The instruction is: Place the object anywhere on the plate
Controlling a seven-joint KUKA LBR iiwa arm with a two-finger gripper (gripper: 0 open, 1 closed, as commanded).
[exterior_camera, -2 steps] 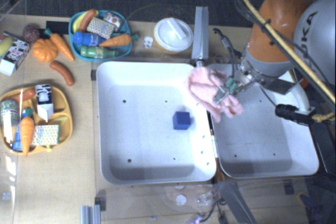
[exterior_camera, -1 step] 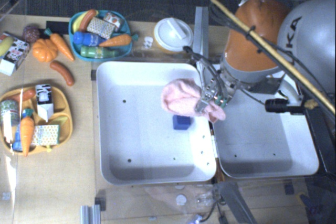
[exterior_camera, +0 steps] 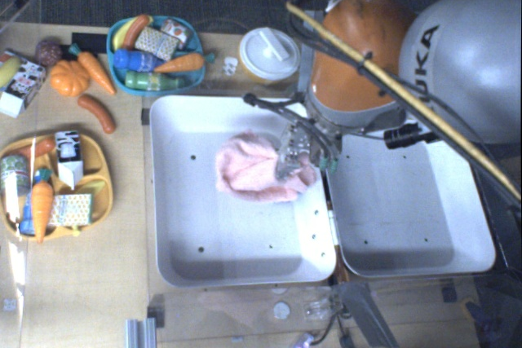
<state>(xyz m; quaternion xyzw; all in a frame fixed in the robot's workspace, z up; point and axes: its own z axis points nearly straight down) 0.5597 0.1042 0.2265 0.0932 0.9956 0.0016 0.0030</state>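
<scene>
A pale pink plate (exterior_camera: 249, 167) lies in the upper middle of the left white bin (exterior_camera: 175, 208). My gripper (exterior_camera: 289, 162) hangs over the plate's right edge, close to the wall between the two bins. The grey arm with its orange band (exterior_camera: 359, 53) reaches in from the upper right and hides the bin's far right corner. I cannot make out any object in or under the gripper; its tip is small and blurred against the pink.
The right bin (exterior_camera: 412, 208) sits beside the left one. A white lidded cup (exterior_camera: 269, 53) stands behind the bins. On the bench at left are a blue bowl of toy food (exterior_camera: 155, 57), a yellow tray of toys (exterior_camera: 53, 187), a toy pumpkin (exterior_camera: 68, 77) and a sausage (exterior_camera: 98, 114).
</scene>
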